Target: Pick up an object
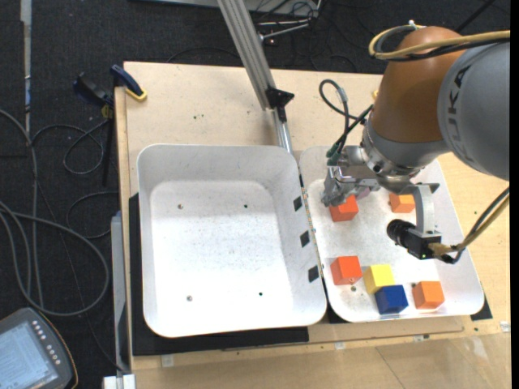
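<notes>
One pincer hovering right over orange cube in rt bin; opening can't tell; arm reaching in, bent down.

Two white bins, the left bin speckled with fine dark dots, sit on a pale wooden bench. The right bin holds four orange cubes, one yellow cube and one blue cube. The arm is grey with an orange band.

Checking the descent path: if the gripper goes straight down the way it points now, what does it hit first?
Most likely the orange block right under the gripper in the right bin. How far above it the gripper sits can't be judged from this slanted view.
</notes>
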Robot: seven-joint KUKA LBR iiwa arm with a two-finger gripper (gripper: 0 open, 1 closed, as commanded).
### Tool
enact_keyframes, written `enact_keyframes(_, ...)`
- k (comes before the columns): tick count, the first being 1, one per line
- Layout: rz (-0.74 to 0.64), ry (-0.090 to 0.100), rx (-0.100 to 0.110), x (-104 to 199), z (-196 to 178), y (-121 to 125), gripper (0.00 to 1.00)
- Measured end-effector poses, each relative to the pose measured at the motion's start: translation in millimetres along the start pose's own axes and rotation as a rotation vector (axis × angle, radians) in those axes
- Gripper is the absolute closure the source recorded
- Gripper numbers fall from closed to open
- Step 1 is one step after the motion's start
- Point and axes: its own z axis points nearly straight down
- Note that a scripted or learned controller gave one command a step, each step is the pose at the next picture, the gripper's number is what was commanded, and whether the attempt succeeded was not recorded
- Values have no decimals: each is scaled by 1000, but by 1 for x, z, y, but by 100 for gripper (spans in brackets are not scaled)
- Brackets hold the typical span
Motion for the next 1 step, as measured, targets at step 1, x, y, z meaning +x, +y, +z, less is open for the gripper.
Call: enact_keyframes(1, 0, 0, 1, 47, 15, -14, 100)
